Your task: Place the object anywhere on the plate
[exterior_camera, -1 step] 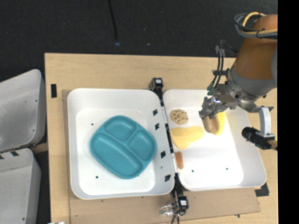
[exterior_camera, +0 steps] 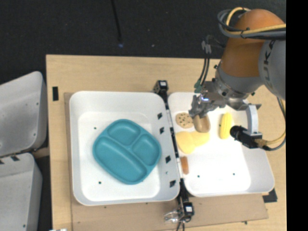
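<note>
Gripper [exterior_camera: 201, 113]: right bin, finger state unclear | brown rounded piece [exterior_camera: 202, 125] beneath | teal sectioned plate [exterior_camera: 126, 150]: left bin | risk: crowded neighbours, mis-grasp

A: What lies around the bins?
B: A pale wooden surface [exterior_camera: 115, 73], set on dark, speckled floor [exterior_camera: 96, 18] that runs across 12 o'clock.
A: Any furniture?
B: 2 grey-white panels [exterior_camera: 19, 114] at 9 o'clock, overlapping the surface's edge. A thin dark cable [exterior_camera: 114, 13] crosses the floor.
</note>
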Action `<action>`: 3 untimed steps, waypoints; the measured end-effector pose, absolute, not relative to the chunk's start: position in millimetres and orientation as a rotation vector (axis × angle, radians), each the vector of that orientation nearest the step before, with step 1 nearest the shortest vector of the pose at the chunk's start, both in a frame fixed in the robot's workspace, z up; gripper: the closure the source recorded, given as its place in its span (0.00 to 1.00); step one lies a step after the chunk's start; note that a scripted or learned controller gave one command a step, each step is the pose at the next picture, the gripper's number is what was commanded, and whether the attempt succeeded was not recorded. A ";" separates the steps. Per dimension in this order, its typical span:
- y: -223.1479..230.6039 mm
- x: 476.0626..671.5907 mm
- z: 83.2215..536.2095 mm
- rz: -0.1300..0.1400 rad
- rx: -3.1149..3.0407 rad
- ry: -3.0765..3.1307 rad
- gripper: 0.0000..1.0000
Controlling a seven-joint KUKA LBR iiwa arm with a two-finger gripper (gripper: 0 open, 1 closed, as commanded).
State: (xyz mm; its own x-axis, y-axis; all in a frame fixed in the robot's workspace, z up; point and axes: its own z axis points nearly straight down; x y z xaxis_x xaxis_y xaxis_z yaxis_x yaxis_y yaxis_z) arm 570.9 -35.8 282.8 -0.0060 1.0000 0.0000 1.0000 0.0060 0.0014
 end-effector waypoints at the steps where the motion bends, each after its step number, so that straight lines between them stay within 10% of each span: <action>1: 16.6 570.2 267.6 -0.001 2.216 2.228 1.00; 3: 110.1 590.9 258.2 0.003 2.214 2.227 1.00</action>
